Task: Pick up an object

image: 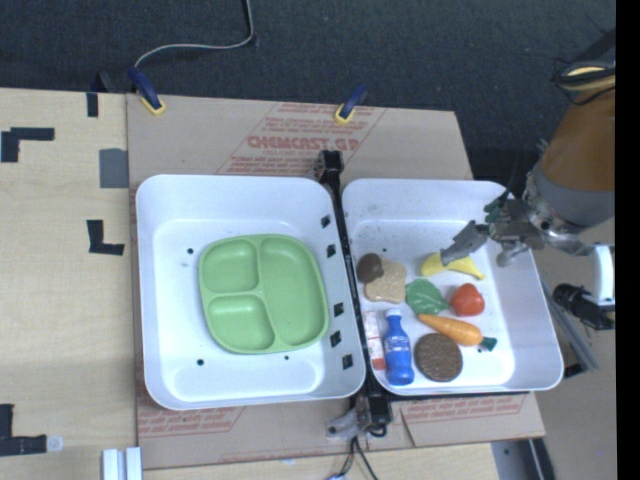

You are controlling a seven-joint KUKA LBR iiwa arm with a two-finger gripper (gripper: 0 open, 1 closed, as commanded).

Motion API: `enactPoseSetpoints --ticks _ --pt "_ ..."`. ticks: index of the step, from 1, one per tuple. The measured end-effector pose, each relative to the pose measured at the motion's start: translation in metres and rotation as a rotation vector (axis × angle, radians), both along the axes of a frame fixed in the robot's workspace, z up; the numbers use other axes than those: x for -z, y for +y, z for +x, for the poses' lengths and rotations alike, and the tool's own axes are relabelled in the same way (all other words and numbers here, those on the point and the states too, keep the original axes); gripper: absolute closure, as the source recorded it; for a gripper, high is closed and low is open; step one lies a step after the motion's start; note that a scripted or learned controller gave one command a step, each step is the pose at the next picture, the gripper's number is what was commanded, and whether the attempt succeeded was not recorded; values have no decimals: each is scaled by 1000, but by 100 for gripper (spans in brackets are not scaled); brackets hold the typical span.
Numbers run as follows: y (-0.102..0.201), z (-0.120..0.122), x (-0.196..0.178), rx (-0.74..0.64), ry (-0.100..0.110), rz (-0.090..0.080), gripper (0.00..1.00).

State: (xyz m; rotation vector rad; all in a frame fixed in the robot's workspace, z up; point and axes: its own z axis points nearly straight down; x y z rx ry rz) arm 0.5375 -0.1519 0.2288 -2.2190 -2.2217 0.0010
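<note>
Red lettering reading "CHEMCAST" is showing on the cardboard sheet lying on the worktop under both bins. The arm is reaching in from the right, its jaws spread open over the right bin, one finger slanting down toward the banana. The banana is lying with its long axis roughly left-right, beside the tomato.
</note>
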Motion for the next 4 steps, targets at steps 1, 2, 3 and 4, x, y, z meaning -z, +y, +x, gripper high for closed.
enactPoseSetpoints --ticks 1,2,3,4 --pt "57 -22 142 -1 -3 2 0" --pt "14 28 117 1 -2 -2 0" --pt "42 -11 140 2 -14 -6 0" --pt "41 -11 131 3 -14 -8 100"
